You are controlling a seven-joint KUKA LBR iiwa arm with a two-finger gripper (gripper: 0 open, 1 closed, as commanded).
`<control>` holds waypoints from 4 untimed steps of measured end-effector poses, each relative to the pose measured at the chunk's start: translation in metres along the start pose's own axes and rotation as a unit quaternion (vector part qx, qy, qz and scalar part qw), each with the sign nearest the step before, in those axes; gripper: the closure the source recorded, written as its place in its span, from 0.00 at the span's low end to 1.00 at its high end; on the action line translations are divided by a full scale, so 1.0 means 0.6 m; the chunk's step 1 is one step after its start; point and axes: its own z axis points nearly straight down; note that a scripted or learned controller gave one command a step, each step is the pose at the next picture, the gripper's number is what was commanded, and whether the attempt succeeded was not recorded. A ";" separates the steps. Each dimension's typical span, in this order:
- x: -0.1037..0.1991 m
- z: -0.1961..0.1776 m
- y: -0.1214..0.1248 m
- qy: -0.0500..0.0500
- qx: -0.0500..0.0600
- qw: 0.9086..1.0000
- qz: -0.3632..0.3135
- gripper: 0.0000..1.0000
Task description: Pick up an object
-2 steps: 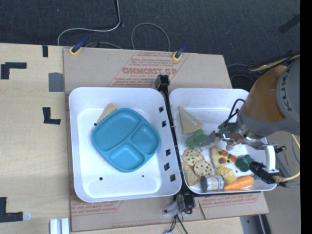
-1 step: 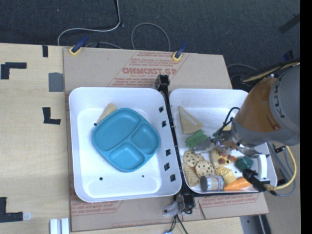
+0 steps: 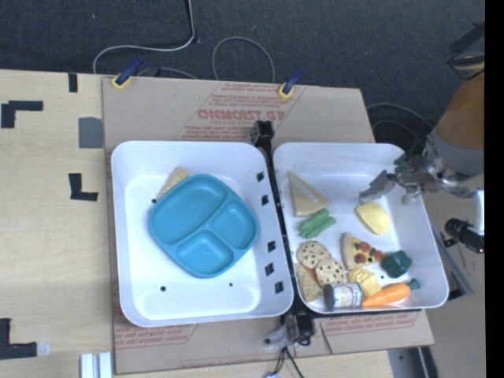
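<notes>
We see the left bin (image 3: 126, 235) carrying a blue tray (image 3: 203, 224); the right bin (image 3: 435, 246) crowds toy food lower right. Our tool (image 3: 391, 183) hovers spread and empty above the yellow piece (image 3: 374, 216), likely lining up.

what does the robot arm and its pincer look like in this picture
The arm is a thick rounded body with an orange band above a grey wrist section. The pincer is a small grey metal piece with thin dark fingers, and greenish parts sit where it joins the wrist.
</notes>
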 end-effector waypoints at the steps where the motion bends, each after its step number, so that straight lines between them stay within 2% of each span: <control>1: -0.020 0.190 -0.017 0.001 0.006 1.000 0.001 0.00; 2: 0.052 0.179 -0.091 0.001 0.001 1.000 0.000 0.00; 3: 0.059 0.181 0.021 0.002 0.003 1.000 -0.001 0.00; 4: 0.112 0.178 -0.088 0.001 0.001 1.000 0.001 0.00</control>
